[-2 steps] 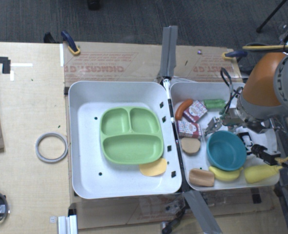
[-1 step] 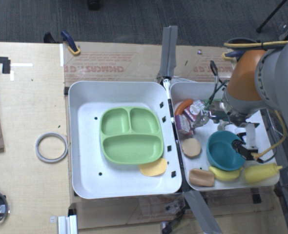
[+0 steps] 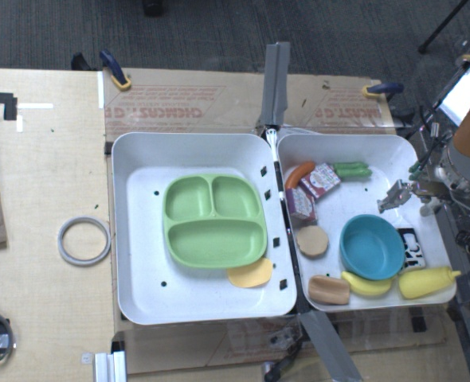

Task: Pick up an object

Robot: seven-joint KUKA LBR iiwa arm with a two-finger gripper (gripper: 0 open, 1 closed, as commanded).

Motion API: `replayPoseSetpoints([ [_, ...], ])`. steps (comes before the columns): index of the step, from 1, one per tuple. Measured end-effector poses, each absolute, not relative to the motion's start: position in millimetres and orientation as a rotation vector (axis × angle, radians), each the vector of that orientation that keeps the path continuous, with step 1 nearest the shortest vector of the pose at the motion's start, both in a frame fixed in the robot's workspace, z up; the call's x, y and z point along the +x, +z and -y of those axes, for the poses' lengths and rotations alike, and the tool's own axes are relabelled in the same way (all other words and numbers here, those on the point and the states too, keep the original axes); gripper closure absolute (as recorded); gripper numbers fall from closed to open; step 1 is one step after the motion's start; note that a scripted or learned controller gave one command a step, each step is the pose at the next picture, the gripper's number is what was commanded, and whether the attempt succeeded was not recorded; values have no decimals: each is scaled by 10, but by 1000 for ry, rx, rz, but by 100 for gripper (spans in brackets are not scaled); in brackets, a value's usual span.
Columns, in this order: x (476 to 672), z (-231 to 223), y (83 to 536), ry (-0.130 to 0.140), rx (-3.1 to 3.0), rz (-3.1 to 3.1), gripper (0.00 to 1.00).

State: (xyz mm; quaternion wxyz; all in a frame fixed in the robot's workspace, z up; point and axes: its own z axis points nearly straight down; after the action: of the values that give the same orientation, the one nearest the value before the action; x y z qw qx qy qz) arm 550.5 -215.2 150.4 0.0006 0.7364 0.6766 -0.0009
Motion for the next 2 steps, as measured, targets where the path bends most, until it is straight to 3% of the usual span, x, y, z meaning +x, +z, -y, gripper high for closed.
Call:
replayPoseSetpoints([
  [1, 5401, 1664, 924, 1, 1864, -2526, 0],
  [2, 5406, 1683, 1023, 2, 1869, -2519, 100],
])
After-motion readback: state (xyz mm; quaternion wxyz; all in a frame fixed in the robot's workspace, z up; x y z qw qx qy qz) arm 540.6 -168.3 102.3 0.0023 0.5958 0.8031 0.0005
